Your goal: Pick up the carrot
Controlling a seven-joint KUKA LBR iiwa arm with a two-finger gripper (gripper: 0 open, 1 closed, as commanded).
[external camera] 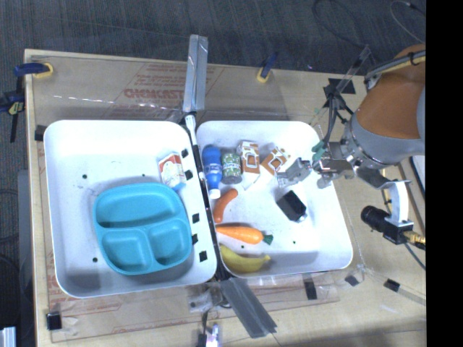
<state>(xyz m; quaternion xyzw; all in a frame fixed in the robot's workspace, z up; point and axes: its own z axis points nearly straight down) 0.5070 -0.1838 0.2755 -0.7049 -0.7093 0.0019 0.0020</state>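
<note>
Low over the right bin (329, 215), the tool (292, 170) hangs with nothing visibly between its fingers; whether they are spread I cannot tell. Leftward and toward the bin's near wall lies the carrot (239, 233), long axis crosswise, just above a banana (244, 259).

One fixed overhead camera looks slantwise down on both bins (65, 165).

A pale wooden bench (304, 92) stands on dark grey carpet (108, 13).
</note>
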